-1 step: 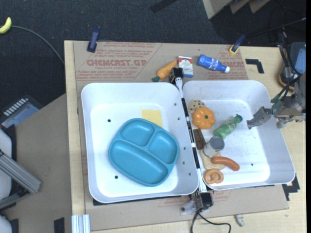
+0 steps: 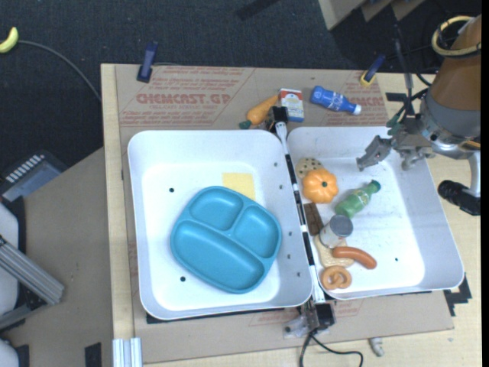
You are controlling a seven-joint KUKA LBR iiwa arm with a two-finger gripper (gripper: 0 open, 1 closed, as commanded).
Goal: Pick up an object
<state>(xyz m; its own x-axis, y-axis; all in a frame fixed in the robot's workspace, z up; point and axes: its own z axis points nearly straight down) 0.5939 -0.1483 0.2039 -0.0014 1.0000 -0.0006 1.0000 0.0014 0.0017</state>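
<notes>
Resting on dark carpet, desk [image 2: 191, 90] bearing two bins. Hovering over right bin [image 2: 428, 258], tool [image 2: 376, 156] spreading apart, gripping nothing, likely lining up. Lying bunched by the divider: pumpkin [image 2: 319, 186], bottle [image 2: 357, 199], sausage [image 2: 354, 256].

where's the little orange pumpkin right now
The pumpkin sits in the right bin, against its left wall, with the green bottle to its right.

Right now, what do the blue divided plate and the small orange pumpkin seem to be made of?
The blue plate looks like moulded plastic: uniform colour, soft sheen, rounded compartment ridges. The pumpkin is probably toy plastic or rubber: even orange, smooth ribs, slight shine.
</notes>
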